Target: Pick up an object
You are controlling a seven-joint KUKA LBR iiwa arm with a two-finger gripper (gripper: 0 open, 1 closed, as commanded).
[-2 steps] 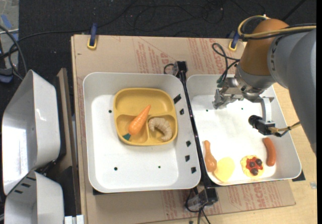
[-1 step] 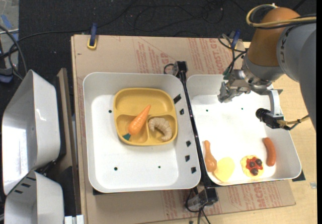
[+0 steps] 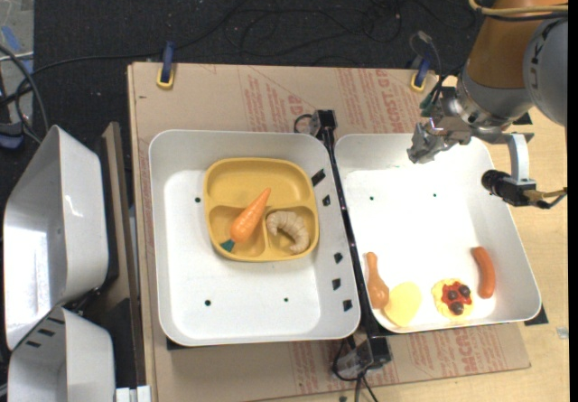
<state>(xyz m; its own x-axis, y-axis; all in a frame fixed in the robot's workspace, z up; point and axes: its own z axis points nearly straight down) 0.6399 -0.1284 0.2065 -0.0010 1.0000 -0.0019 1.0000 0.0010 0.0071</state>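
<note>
Fingers (image 3: pixel 423 153) are poised at the right bin's (image 3: pixel 424 229) far edge; their opening cannot be told. Toys lie well apart, so a descent here would probably miss.

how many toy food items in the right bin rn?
4, all along the right bin's near edge: drumstick at its left, yellow disc beside it, small pizza-like piece, sausage at right. None looks hidden.
</note>
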